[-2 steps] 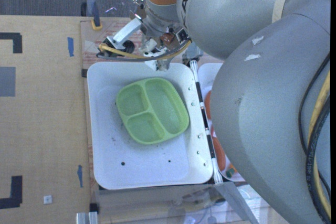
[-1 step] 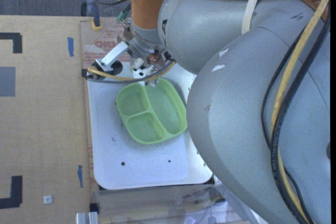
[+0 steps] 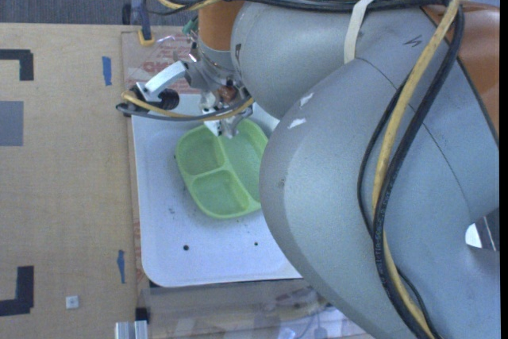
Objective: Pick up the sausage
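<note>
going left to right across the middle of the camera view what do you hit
bare brown bench top → white bin → green divided tray lying in the bin, with the gripper over its far end → the grey arm covering the right side

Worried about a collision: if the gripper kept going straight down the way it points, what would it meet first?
Most likely the green divided tray: the gripper hangs over its upper compartment. Depth is unclear from this slanted view.
</note>
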You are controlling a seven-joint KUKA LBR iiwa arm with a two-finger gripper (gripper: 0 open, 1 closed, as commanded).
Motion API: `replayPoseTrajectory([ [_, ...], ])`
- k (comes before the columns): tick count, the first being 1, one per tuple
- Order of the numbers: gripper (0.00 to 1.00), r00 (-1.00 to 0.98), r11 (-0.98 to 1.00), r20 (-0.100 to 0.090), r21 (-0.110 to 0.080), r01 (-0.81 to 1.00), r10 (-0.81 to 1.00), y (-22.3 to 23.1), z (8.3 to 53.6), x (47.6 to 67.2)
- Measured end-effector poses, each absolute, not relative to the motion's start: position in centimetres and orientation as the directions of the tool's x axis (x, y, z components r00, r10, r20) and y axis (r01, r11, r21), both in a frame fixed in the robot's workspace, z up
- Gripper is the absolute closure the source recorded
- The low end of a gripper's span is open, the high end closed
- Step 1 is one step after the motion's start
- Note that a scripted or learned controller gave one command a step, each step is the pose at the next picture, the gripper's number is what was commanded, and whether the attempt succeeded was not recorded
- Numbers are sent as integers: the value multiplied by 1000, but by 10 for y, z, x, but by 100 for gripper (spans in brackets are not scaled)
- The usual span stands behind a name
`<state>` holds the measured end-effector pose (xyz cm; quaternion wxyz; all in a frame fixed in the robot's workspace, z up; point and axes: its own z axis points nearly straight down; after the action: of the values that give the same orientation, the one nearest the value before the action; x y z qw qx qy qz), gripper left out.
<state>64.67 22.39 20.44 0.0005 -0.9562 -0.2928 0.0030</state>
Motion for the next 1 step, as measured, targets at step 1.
replayPoseTrajectory([
  [1, 0, 828, -828, -5, -2, 560, 560, 224, 205, 647],
])
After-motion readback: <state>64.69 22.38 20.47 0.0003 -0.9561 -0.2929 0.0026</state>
